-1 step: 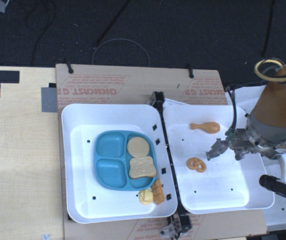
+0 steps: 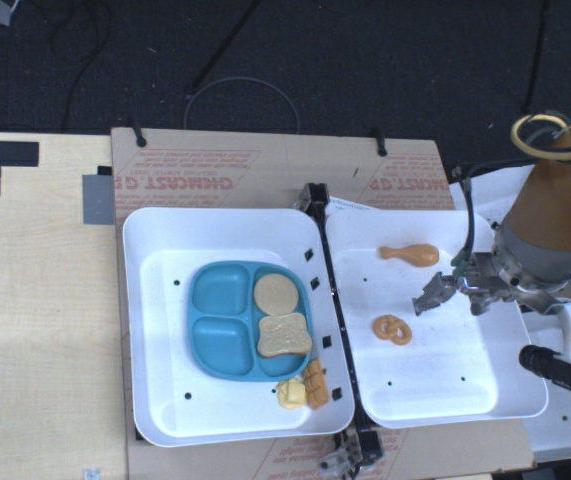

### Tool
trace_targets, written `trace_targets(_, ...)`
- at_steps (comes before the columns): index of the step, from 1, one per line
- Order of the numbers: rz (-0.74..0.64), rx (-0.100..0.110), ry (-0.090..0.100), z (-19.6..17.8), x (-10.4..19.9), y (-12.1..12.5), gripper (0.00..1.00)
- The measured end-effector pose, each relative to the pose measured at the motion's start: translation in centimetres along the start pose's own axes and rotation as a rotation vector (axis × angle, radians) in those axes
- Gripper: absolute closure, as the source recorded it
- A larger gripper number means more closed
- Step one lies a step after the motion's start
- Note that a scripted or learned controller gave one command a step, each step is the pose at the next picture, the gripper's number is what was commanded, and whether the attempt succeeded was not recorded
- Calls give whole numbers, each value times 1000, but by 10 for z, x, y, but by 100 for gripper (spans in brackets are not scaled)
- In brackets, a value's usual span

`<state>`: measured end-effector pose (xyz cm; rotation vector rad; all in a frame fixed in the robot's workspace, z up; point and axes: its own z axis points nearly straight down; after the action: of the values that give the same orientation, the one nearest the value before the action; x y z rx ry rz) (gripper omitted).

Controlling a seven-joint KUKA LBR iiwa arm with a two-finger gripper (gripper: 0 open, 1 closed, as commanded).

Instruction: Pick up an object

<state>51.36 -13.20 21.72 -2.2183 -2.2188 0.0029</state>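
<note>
Gripper seen over the right bin, finger spread not discernible, nothing seen held, pretzel lying at its 8 o'clock, drumstick at its 11 o'clock, blue plate in left bin.

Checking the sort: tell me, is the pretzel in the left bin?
No, the pretzel lies in the right bin, near the claw.
</note>
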Motion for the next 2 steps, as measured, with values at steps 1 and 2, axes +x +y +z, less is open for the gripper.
trace_targets(1, -1, 5, 1, 55, 7, 7, 0)
trace_targets(2, 0, 5, 2, 116, 17, 3, 0)
